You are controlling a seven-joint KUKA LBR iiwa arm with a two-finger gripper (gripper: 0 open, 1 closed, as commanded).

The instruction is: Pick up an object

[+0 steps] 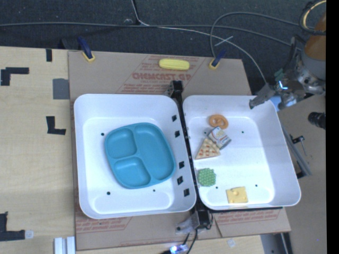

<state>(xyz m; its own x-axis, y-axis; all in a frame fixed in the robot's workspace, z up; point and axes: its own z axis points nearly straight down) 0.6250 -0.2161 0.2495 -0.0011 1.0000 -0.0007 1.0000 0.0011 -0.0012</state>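
White bins [85,142]: two; toys: five

Dark carpet [63,9] behind wooden bench [26,142]

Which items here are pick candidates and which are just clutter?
Pick candidates, all in the right bin:
- pretzel
- small wrapped packet
- pizza slice
- green round piece
- yellow block
- gripper at the bin's far right corner

Lying about:
- blue divided plate in the left bin
- yellow piece on the cardboard behind the bins
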